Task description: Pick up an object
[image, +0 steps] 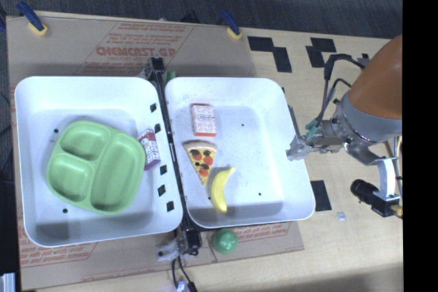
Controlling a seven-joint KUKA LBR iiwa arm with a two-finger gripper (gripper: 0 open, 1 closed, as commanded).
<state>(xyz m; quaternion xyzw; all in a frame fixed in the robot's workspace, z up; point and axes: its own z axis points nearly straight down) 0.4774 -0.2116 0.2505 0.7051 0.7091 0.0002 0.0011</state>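
Observation:
The right bin holds an orange-and-white snack packet, a toy pizza slice and a yellow banana, one below the other in its left half. My gripper hangs at that bin's right rim, outside the wall, about a hand's width right of the banana and pizza slice. Nothing shows in its grasp. The grey arm with its orange band reaches in from the right.
In the left bin lies a green divided plate, with a small purple-and-white packet by its right edge. A green ball rests on the cardboard below the bins. Blue clamps hold the cardboard's far edge.

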